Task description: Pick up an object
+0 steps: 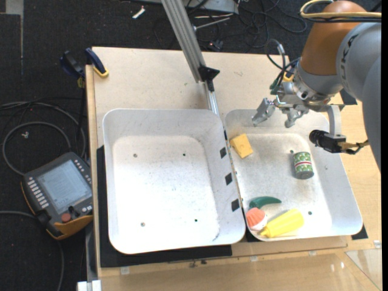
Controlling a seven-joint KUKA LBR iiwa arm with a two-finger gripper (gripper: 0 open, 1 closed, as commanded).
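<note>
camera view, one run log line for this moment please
tool: open, holding nothing, above right bin's far edge | in right bin: yellow block, green can, yellow corn, carrot | pick: not yet done

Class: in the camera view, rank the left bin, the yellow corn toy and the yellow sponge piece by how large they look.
1. left bin
2. yellow corn toy
3. yellow sponge piece, only slightly smaller than the corn.

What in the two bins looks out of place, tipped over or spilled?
The small green can lies on its side in the right white bin. Nothing looks spilled or damaged. The pincer hangs above that bin's far edge, holding nothing.
</note>
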